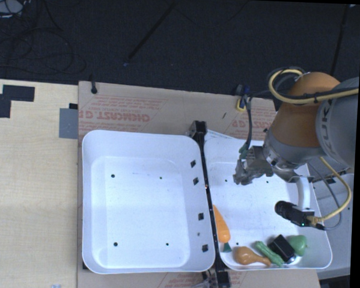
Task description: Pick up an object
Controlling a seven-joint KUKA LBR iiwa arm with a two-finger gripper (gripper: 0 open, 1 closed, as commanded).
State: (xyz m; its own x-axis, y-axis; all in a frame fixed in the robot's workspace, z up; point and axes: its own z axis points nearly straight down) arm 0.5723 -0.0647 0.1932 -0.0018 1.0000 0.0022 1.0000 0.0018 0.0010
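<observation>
Toward the right-centre of the frame the gripper [246, 172] hangs over the right bin [258, 208], its grasp state beyond telling; the objects [269, 251] cluster lower right, so descending here likely catches nothing.

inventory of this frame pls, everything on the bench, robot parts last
left bin: 1, white, left half of the cardboard sheet
right bin: 1, white, beside the left bin, under the arm
orange object: 1, orange, elongated, right bin along its left wall
tan object: 1, tan-orange, near front wall of right bin
green object: 1, green, front right corner of right bin
black block: 1, black, lying on the green object
cardboard sheet: 1, brown with red print, under both bins
arm: 1, grey with orange band, entering from the right
tool: 1, dark grey, above the back of the right bin, away from the objects
</observation>
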